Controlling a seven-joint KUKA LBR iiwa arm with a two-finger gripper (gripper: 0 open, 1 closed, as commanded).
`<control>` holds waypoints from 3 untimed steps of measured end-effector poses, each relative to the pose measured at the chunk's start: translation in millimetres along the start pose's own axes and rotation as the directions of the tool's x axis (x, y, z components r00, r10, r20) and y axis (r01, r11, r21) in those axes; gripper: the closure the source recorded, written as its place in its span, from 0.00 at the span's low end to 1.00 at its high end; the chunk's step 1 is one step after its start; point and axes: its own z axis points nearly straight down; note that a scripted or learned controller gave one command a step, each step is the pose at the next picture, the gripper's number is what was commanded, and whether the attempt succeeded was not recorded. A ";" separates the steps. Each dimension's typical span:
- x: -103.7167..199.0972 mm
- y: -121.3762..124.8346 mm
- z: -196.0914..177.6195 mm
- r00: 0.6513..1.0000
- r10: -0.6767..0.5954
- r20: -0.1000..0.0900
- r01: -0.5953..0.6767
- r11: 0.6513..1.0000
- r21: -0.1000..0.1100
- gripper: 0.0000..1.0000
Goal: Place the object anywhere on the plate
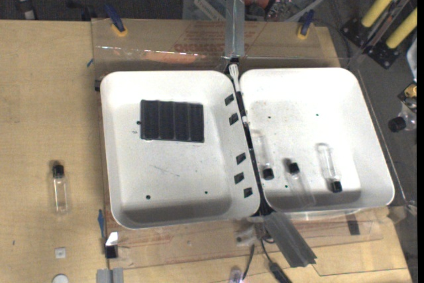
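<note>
Black plate (172, 121) lies flat in the left white bin (119, 205). Three clear tubes (325, 161) with black caps lie in the right bin (344, 86).

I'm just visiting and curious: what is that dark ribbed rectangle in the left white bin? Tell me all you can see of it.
The dark rectangle is a flat black plate, wider than tall, with upright grooves splitting it into about four strips. It looks matte, perhaps plastic or rubber. It lies flat on the floor of the left bin, in its upper half, roughly square to the walls but apart from them. Nothing rests on it or touches it besides the bin floor.
</note>
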 end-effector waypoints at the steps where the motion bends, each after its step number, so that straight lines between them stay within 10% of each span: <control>1: -1.1 2.7 -0.2 0.990 0.141 -0.002 -0.141 0.990 0.000 1.00; 3: -12.1 32.3 -0.3 0.988 0.156 -0.002 -0.156 0.988 -0.001 1.00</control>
